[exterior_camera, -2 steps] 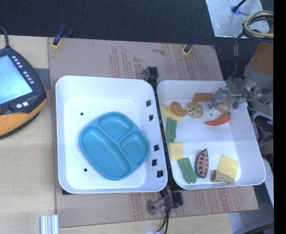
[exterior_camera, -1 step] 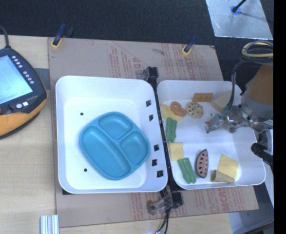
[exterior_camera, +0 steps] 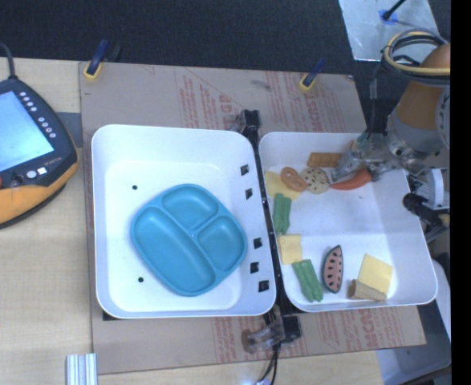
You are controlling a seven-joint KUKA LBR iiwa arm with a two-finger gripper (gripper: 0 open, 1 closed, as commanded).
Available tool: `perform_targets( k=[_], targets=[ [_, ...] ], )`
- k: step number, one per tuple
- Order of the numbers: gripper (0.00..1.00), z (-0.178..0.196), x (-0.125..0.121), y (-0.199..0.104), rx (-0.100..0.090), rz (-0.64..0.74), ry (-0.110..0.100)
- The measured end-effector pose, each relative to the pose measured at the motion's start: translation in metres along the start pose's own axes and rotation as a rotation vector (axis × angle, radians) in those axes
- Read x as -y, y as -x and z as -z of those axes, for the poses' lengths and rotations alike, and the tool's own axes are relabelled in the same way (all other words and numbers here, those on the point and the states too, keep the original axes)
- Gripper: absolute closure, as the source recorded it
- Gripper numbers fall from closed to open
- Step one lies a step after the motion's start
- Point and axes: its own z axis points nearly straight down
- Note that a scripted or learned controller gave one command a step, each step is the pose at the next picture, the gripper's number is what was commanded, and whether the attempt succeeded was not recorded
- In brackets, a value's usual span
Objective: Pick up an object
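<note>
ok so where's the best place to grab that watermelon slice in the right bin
Probably across the narrow width of the watermelon slice, at its middle, coming straight down from above. It lies flat and elongated, with free floor on its right; the green piece sits close on its left.

Plate (exterior_camera: 188, 239) in left bin (exterior_camera: 107, 215)

Bright, even overhead light; bins (exterior_camera: 107, 147) w/ mild glare, soft shadows; pic slightly blurry, maybe low-res.

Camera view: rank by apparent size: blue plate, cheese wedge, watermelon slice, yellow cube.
1. blue plate, by far largest
2. cheese wedge
3. watermelon slice, only slightly smaller than the wedge
4. yellow cube
</note>
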Motion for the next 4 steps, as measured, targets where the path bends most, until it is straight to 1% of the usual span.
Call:
perform_targets(
  k=[1,2,3,4],
  targets=[
    [0.0,0.04,0.032,-0.103,-0.004,0.006,-0.008],
    [0.0,-0.003,0.062,-0.064,-0.001,-0.005,-0.013],
    [0.0,0.016,0.018,0.006,0.003,-0.005,0.0],
    [0.0,0.002,-0.012,-0.067,0.002,0.003,-0.002]
  ],
)
